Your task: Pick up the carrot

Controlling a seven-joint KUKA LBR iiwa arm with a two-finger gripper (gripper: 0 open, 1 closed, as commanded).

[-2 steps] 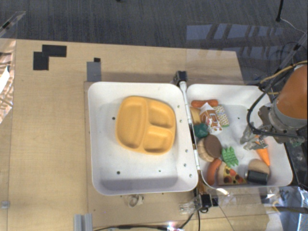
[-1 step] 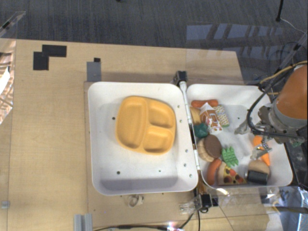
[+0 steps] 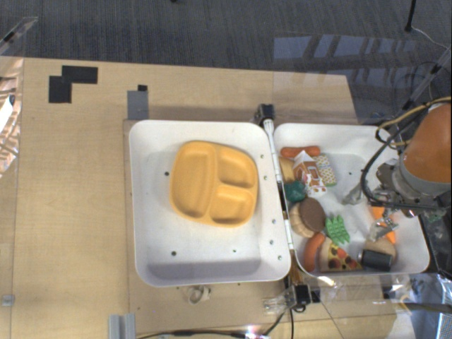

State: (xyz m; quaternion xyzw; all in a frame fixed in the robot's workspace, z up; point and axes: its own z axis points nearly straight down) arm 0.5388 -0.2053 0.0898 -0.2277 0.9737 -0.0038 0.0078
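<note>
Though impossible to tell the opening of the gripper [image 3: 385, 224], needed centring squarely across the carrot [image 3: 378, 215] before any closing.

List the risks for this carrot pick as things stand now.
1. The carrot shows as a small orange patch beside the gripper, mostly hidden under the arm; a grasp could slip off its end.
2. A black cylinder and a tan piece lie close by and might get nudged or caught.
3. The right bin wall sits near, leaving little room.
</note>
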